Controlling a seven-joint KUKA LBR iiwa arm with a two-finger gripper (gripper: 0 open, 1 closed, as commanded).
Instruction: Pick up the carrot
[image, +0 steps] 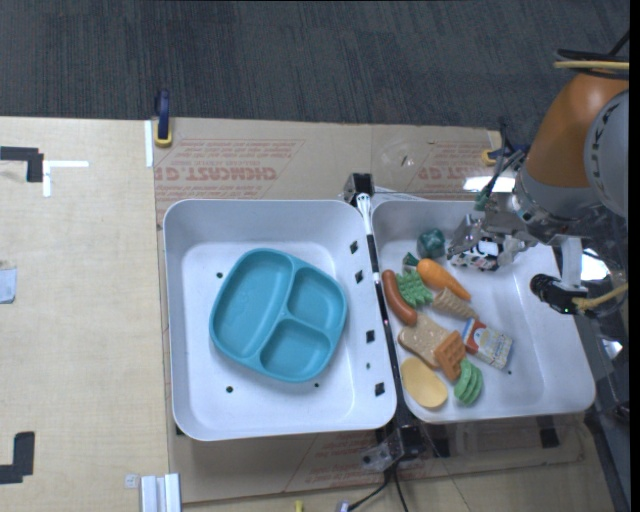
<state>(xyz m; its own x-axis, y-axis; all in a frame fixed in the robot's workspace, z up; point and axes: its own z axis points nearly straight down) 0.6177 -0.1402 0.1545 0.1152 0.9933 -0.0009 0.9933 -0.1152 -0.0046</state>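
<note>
Bench: pale wood-look top with a sheet of brown cardboard (300, 165) under two shallow white bins, dark carpet-ish floor along the far side.
Right bin, near end (540, 385): a flat yellow disc (424, 384), a frilly green piece (468, 382), a waffle-looking slab (436, 344) and a small printed carton (489, 344), all bunched up and touching.
Left bin (185, 330): just a teal divided plate (278, 314) sitting a bit tilted, well apart from the action.
Sausage (398, 297): reddish, lies along the right bin's left wall, just beside the carrot's leafy end.
Carrot (441, 278): mid right bin, lying flat and diagonal, green top (416, 289) toward the left, orange body running right and toward the near side, resting against the waffle pile.
Handling guess: looks like a light, stiff plastic toy, smooth and tapered, so probably slippery; best bet is pinching across the thick orange middle, not the leaves or the thin tip.
Gripper (487, 243): hangs just past the carrot at the bin's far end, over something black-and-white; honestly can't tell how far apart it's set or whether it has anything.
Far corner: a small dark green lump (431, 241) near the wall.
</note>
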